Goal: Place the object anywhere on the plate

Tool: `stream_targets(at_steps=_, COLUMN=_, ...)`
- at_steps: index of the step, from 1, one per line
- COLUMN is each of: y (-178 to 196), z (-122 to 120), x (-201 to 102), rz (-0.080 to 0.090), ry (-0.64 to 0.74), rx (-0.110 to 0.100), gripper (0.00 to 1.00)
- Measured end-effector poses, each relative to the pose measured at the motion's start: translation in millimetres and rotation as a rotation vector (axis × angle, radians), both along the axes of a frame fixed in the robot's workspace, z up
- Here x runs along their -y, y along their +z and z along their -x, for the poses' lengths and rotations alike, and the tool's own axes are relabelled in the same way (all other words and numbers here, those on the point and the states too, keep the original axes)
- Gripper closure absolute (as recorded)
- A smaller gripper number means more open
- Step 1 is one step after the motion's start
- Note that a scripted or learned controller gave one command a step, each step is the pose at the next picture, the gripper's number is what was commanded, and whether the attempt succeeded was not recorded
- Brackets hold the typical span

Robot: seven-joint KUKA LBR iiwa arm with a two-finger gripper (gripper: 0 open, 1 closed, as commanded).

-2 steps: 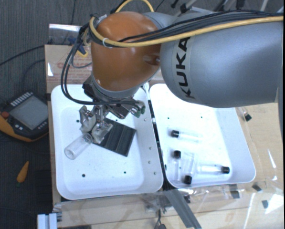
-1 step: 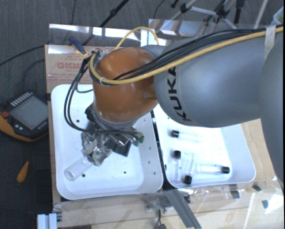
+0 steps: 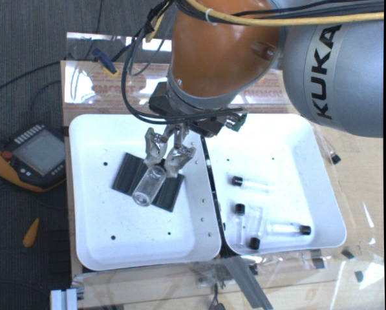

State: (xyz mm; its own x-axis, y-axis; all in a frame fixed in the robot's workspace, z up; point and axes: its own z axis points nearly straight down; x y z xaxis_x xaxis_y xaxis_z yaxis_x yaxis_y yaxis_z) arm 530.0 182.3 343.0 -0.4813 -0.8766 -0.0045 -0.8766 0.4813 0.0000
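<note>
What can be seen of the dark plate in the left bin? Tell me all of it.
The plate is a flat, matte black rectangle lying on the floor of the left bin, turned at a slant to the bin's walls. A clear vial lies across its middle, so it shows as two dark strips on either side. The gripper hangs over its upper right edge.

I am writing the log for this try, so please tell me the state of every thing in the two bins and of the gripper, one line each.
gripper: over the left bin, fingers at the clear vial.
clear vial: lying tilted on the dark plate, mouth toward the lower left, no cap seen.
dark plate: flat in the left bin.
three black-capped vials: capped, lying loose in the right bin.
</note>
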Motion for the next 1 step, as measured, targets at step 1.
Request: stream_targets(at_steps=1, y=68.8, z=45.7, x=-35.6, rz=-0.001, ry=0.205, rx=0.001, gripper=1.00)
